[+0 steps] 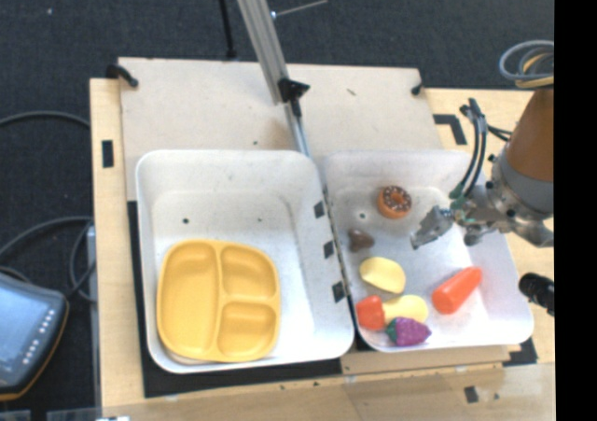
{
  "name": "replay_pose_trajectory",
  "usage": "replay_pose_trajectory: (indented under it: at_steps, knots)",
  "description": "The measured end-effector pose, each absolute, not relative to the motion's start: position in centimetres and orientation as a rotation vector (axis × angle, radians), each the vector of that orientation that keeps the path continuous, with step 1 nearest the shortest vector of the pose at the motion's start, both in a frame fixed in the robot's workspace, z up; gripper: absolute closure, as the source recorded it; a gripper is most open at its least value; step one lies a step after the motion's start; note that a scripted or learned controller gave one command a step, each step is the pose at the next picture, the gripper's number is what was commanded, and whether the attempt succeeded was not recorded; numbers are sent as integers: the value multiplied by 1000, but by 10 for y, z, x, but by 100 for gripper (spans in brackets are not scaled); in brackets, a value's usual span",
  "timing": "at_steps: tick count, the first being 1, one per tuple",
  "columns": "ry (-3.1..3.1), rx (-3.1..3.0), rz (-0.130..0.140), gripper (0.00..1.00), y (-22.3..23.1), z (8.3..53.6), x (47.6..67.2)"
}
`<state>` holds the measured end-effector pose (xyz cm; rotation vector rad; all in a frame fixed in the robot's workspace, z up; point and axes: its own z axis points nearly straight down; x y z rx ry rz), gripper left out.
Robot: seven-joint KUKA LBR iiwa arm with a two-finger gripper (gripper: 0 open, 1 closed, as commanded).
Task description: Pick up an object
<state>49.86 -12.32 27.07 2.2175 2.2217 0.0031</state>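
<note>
The right bin (420, 167) holds several toy foods. A brown-and-orange donut (394, 202) lies near its back, with a small dark brown piece (360, 241) to the left. Toward the front lie a pale yellow piece (381, 273), a second yellow piece (408, 307), a red piece (370, 313), a purple grape bunch (407, 331) and an orange carrot (456, 289). My gripper (427, 228) hangs over the middle of this bin, right of the donut and above the carrot. I see nothing held in it.
The left bin (224, 176) holds a yellow divided tray (219, 300) at its front. A slanted metal rail (261, 27) rises behind the bins. Cables (476, 144) hang by the arm at the right. The right bin's back right is bare.
</note>
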Motion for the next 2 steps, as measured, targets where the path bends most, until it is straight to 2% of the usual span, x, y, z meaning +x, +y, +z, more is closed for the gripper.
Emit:
replay_pose_trajectory:
  at_steps: [1,2]
  knots:
    - [2227,2212,2,0,-59,207,626]
    - [2234,2217,-3,0,15,200,549]
